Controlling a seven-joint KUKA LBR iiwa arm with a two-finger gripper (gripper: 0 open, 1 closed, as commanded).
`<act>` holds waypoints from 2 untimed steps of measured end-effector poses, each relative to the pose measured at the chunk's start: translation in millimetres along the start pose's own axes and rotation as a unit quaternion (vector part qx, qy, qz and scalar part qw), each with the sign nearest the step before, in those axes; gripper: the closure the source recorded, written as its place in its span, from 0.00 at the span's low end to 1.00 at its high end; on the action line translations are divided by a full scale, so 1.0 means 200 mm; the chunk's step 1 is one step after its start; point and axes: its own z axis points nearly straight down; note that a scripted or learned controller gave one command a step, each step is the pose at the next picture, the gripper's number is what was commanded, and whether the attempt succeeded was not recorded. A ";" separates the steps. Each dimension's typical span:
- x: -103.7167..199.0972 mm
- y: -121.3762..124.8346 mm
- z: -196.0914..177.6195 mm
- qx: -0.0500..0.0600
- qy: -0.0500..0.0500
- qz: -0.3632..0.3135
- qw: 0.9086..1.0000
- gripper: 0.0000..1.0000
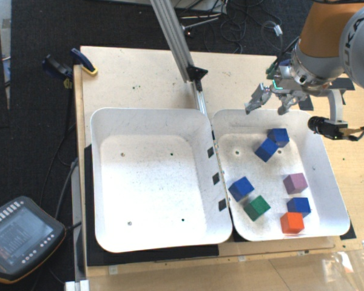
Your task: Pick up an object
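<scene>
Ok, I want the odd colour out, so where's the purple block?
The purple block lies in the right bin, near its right wall, just above a blue block and the orange block.

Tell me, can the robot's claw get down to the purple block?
Probably yes. The purple block sits apart from its neighbours in the right bin, nothing covers it, and the gripper hangs open above the bin's far end.

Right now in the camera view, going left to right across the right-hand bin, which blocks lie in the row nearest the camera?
Blue cube by the divider → dark green cube → orange-red cube at the front. The blue cube just behind the orange one overlaps it in column, so it is left out.
</scene>
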 end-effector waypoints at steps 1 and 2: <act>-0.01 0.02 0.22 0.002 0.000 0.002 1.000 0.00; -0.01 0.02 0.44 0.002 0.000 0.002 1.000 0.00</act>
